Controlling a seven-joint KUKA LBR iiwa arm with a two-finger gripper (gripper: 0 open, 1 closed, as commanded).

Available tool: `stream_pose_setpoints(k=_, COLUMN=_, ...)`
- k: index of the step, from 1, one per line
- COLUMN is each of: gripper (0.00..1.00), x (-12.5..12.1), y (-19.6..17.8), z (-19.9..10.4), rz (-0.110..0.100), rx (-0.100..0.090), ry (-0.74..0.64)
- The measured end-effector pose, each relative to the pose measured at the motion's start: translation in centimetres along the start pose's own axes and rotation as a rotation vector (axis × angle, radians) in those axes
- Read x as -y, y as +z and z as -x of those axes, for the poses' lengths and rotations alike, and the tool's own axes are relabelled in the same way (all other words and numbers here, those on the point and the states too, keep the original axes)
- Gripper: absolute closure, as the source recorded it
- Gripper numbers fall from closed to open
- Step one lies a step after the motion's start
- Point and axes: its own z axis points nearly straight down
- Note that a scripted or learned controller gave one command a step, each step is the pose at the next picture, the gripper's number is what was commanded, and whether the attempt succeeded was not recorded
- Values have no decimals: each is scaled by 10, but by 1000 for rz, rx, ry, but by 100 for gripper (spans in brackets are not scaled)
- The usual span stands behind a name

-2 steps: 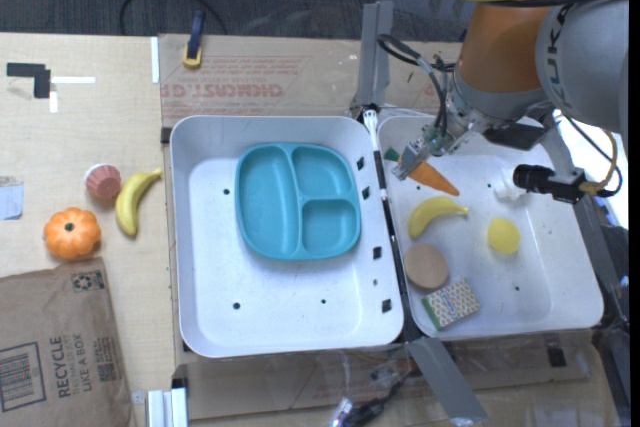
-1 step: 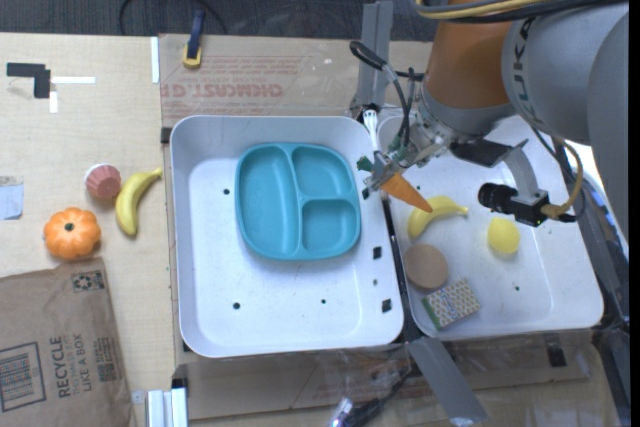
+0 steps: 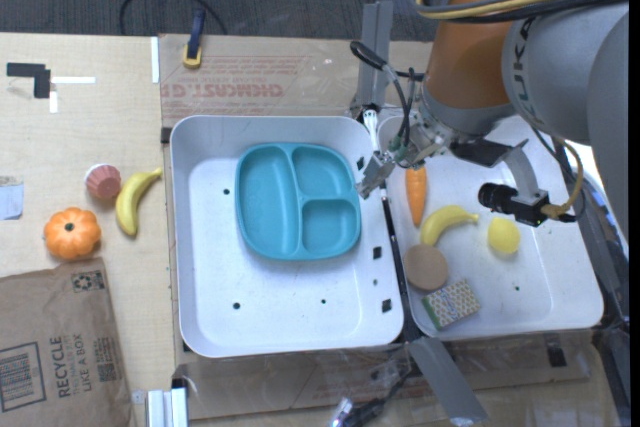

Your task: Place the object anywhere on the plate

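1. Two white bins sit side by side on the bench. The left bin (image 3: 200, 245) holds a teal plate (image 3: 298, 200) with three sections, lying flat toward the upper middle of the bin.
2. The right bin (image 3: 560, 295) holds a carrot (image 3: 415, 195), a banana (image 3: 446, 222), a lemon (image 3: 503, 235), a round brown disc (image 3: 426, 267) and a small patterned sponge (image 3: 451, 303).
3. The carrot lies near the left wall of the right bin, its thick end toward the top and its tip pointing down. It is still in the right bin, apart from the plate.
4. The banana lies just beside the carrot's tip, and the lemon sits near the banana's right end. The brown disc is just below the banana, with the sponge just below the disc.
5. The arm (image 3: 560, 45) reaches in from the right, and its orange band (image 3: 478, 40) sits above the right bin.
6. The gripper (image 3: 392, 160) hangs over the wall between the two bins, just beside the top of the carrot. Whether it is open or closed cannot be told from here, and nothing can be seen held in it.
7. On the bench left of the bins lie a second banana (image 3: 133, 200), a small pumpkin (image 3: 72, 233) and a pink cupcake (image 3: 102, 181).
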Motion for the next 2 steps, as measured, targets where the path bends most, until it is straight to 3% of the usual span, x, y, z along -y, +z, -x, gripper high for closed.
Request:
stream_pose_setpoints(k=1, gripper=100, x=0, y=-9, z=1, rz=0, rx=1, ry=-1)
stream_pose_setpoints(k=2, gripper=100, x=0, y=-18, z=2, rz=0, rx=2, ry=-3)
